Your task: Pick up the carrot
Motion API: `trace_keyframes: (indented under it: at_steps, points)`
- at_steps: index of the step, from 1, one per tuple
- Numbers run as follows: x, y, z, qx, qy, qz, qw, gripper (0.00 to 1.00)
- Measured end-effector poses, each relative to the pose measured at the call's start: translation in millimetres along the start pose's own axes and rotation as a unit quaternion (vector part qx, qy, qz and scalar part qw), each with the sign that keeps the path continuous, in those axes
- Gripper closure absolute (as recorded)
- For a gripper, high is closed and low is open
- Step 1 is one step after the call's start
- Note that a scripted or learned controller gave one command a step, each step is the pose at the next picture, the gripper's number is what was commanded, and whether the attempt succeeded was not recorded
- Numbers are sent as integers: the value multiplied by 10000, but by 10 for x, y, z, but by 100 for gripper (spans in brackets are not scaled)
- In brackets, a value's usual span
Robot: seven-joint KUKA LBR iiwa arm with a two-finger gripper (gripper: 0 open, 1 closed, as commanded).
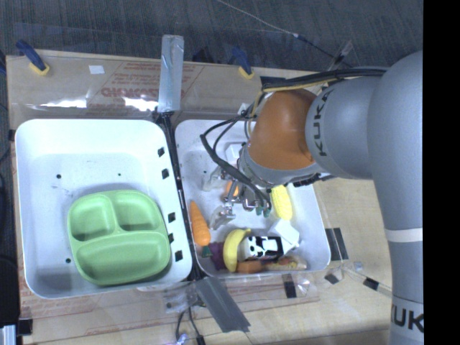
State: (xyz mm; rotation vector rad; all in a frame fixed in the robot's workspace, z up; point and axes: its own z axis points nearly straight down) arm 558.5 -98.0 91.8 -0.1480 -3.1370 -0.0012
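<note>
The carrot (199,223) is a small orange cone lying against the left wall of the right bin (188,149), its tip pointing to the far side. My gripper (243,204) hangs below the orange wrist band in the middle of that bin. It is a short way to the right of the carrot and apart from it. Its metal fingertips are low over the bin floor, and a small orange patch shows just above them. The wrist hides much of the bin behind it.
A yellow oblong piece (282,202), a white block (287,232), a black-and-white toy (265,246), a yellow banana (233,249) and a dark purple piece (267,265) crowd the right bin's near end. A green divided plate (118,237) lies in the left bin (43,142).
</note>
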Motion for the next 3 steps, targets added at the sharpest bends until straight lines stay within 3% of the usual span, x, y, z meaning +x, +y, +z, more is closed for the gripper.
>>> trace_keyframes:
  at_steps: [1,2,3]
  points:
    - [-15,16,-109,2,-16,-39,10000,100]
    - [303,-180,-427,2,7,1281,9918,100]
    - [-171,-313,9,4,-1,2302,9732,100]
